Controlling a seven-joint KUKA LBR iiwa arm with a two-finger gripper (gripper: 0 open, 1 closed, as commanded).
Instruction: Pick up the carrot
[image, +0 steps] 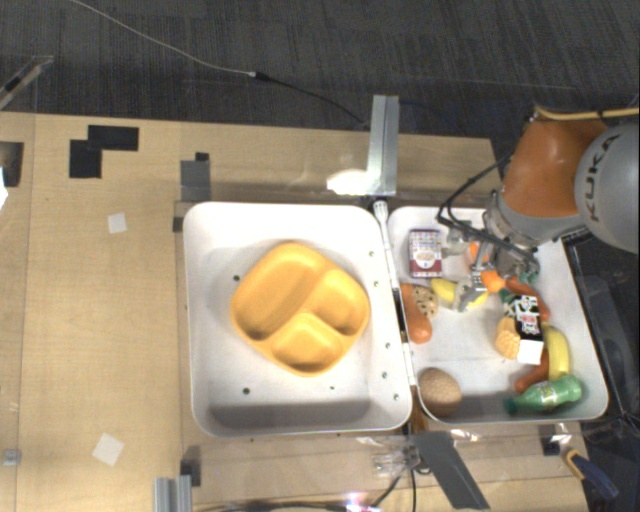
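Note:
The carrot (517, 288) is an orange-red piece lying in the right bin (590, 330), partly hidden under the gripper's body. My gripper (478, 278) hangs low over the bin's upper middle, directly above the carrot's left end and a small yellow item (474, 296). The orange wrist band (540, 170) rises above it at the upper right. Whether the carrot is lifted or resting on the bin floor cannot be made out.
The right bin also holds a pink carton (425, 252), a sausage (420, 320), a potato (438, 388), a banana (557, 352), a green bottle (547, 395) and several other toy foods. A yellow divided plate (300, 305) lies in the left bin (210, 400).

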